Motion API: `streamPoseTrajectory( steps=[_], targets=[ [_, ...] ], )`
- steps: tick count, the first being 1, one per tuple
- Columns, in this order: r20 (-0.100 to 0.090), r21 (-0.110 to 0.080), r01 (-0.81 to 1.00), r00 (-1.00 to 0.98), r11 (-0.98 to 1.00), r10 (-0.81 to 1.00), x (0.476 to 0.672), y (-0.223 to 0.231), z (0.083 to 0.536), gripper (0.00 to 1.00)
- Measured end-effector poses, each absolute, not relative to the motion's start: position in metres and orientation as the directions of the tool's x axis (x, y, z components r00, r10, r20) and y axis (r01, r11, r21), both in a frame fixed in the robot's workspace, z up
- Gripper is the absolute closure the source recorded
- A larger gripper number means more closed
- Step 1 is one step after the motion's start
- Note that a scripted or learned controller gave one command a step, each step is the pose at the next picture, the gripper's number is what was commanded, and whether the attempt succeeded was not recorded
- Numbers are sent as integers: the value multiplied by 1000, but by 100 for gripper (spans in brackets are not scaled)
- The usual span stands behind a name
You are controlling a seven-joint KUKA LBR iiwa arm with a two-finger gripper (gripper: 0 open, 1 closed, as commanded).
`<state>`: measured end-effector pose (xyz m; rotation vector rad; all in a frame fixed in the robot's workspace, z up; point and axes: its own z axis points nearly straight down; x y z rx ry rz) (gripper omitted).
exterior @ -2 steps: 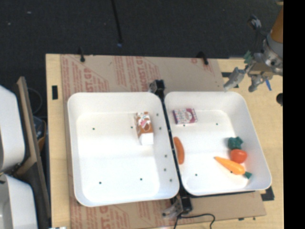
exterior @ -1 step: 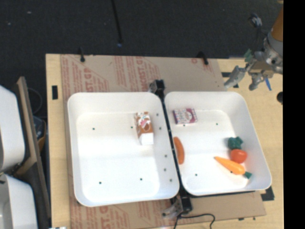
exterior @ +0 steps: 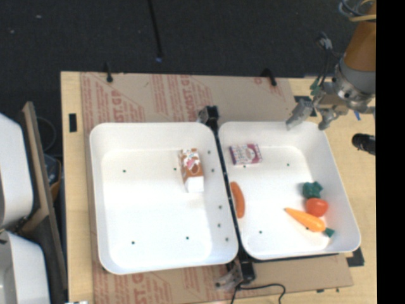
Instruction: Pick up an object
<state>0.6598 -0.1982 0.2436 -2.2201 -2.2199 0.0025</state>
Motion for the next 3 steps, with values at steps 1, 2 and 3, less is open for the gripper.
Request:
streamPoseTrajectory(
  steps=[1, 2, 3],
  targets=[
    [1, -4, 1000, 1, -1, 1000, 652, -195, 184, 0],
    [0, -3, 1000, 1, -1, 1000, 648, -205, 133, 0],
    [-1, 3, 1000, 1, -1, 1000, 649, -206, 147, 100]
  ],
)
